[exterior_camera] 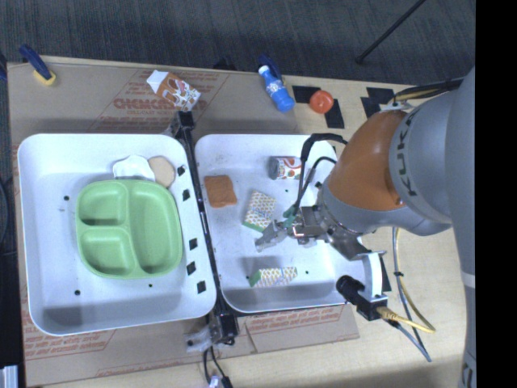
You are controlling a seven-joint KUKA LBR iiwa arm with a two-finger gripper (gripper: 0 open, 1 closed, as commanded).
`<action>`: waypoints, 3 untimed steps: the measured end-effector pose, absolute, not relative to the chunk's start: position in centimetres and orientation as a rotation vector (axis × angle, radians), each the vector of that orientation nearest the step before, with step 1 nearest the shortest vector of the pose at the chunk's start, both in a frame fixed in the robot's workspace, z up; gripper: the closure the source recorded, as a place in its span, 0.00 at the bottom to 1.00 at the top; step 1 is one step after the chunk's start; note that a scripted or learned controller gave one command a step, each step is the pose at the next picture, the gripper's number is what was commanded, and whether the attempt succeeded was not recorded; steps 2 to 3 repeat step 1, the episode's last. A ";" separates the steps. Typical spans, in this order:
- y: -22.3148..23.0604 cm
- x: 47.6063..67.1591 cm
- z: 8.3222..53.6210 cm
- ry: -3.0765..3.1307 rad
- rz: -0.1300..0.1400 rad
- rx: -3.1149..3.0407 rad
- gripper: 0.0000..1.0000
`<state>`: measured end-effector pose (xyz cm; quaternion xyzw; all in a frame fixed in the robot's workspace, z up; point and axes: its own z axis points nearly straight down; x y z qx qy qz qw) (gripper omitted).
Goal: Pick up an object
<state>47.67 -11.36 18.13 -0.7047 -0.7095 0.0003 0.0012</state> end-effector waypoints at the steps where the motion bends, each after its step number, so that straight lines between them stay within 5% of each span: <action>1: -9.5 47.5 9.7 -2.225 0.005 -2.209 0.00; 3: -9.5 47.5 9.7 -2.225 0.005 -2.209 0.00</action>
